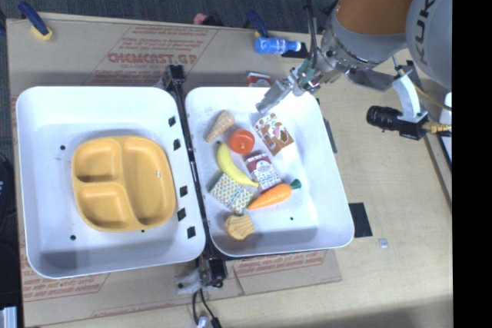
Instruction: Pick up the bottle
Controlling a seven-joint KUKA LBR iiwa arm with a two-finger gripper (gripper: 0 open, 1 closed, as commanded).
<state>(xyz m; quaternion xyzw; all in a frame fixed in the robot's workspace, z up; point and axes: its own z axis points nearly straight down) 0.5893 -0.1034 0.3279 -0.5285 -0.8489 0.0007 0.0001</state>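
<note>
1. Over the far rim of the right bin (332, 188), camera view: the end effector (270, 101) hangs at a slant, tip pointing down-left toward the bin's upper corner. Nothing sits between its fingers; whether they are spread or closed I cannot tell at this angle.
2. Bottle (275, 46): small, blue with a pale cap end, lying on its side on the table, outside both bins, beyond the right bin's far edge. It is near the wrist, up and slightly right of the tip.
3. Step in hand, as I judge it: approach, grasp not yet made. To do it well, the tip should move out past the rim, turn so the fingers straddle the bottle across its narrow width, and come down square. A lying bottle will likely roll if struck on one side.
4. Risk: a blue clamp (257, 24) just beside the bottle crowds the far side.
5. Right bin clutter, not wanted: cone (220, 124), tomato (241, 140), banana (231, 167), carrot (272, 196), small packets (274, 133).
6. Left bin (38, 165): yellow divided tray (123, 182).
7. Surface: cardboard sheet (146, 54) under the bins on the tan table (400, 226); dark carpet behind.
</note>
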